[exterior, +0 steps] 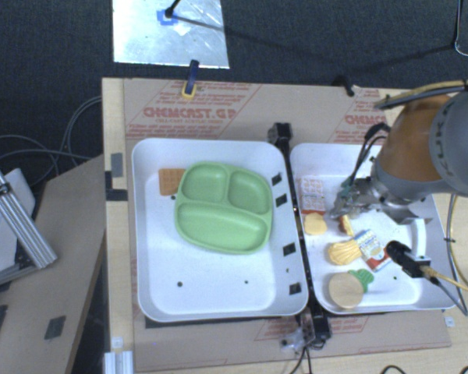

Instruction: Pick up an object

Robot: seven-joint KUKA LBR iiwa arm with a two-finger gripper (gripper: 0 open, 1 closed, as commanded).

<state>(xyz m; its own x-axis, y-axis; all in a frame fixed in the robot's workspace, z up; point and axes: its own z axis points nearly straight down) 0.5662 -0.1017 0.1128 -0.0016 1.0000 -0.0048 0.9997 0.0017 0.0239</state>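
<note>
So my claw (348,207) is down inside the right bin (316,156), low over the upper-middle of the toy food pile. Honestly can't tell from this angle whether it's spread or pinched, my own wrist blocks most of it, and I can't make out anything between the tips, so I'm not claiming a grab.

What matters for the next move: the closest candidate is a small yellow-orange piece (345,224) sitting just below the claw, basically under the tips. It looks a bit longer up-down than across, so I'd guess a pinch across its short side would suit it. Just to the left of that is a round yellow piece (316,224), and above that a red-and-white packet (310,192) lying flat, long axis running up-down, hard against the divider side.

Further out, lower in the bin: a ridged yellow shell-looking thing (343,252), a blue-and-white packet (369,244) near it, a green bit (362,277) and a tan disc (345,291) near the bottom rim.

Room-wise, it's crowded. Pieces nearly touch, so a wide approach could bump neighbours. The divider wall is close on the left, open floor is mostly top right under my arm.

The left bin (152,232) holds a green divided tray (223,207), well apart.
</note>
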